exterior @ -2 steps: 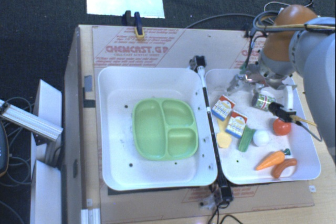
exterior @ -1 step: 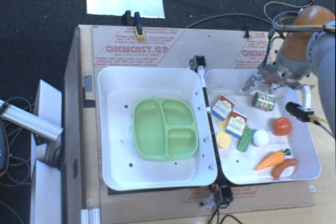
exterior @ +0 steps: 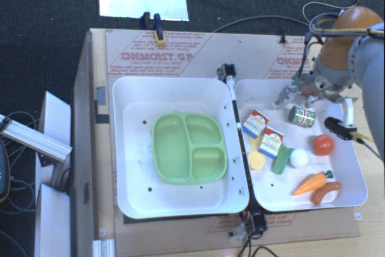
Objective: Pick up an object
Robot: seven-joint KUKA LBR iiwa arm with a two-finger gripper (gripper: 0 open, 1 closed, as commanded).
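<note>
A green-labelled can [exterior: 301,116] lies on its side in the right bin [exterior: 355,189], just below my claw [exterior: 299,93]. My fingers splay wide, holding nothing. Beyond the can sits a tomato [exterior: 323,145].

Grey arm [exterior: 367,60], orange band [exterior: 355,21], looped cables, metallic pincer [exterior: 299,95], details perhaps blurred

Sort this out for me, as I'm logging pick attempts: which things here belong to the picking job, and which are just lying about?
Job:
gripper
can
two cartons
tomato
egg
carrot
sausage
green stick
yellow piece
right bin

Lying about:
green tray
left bin
clamp
</note>
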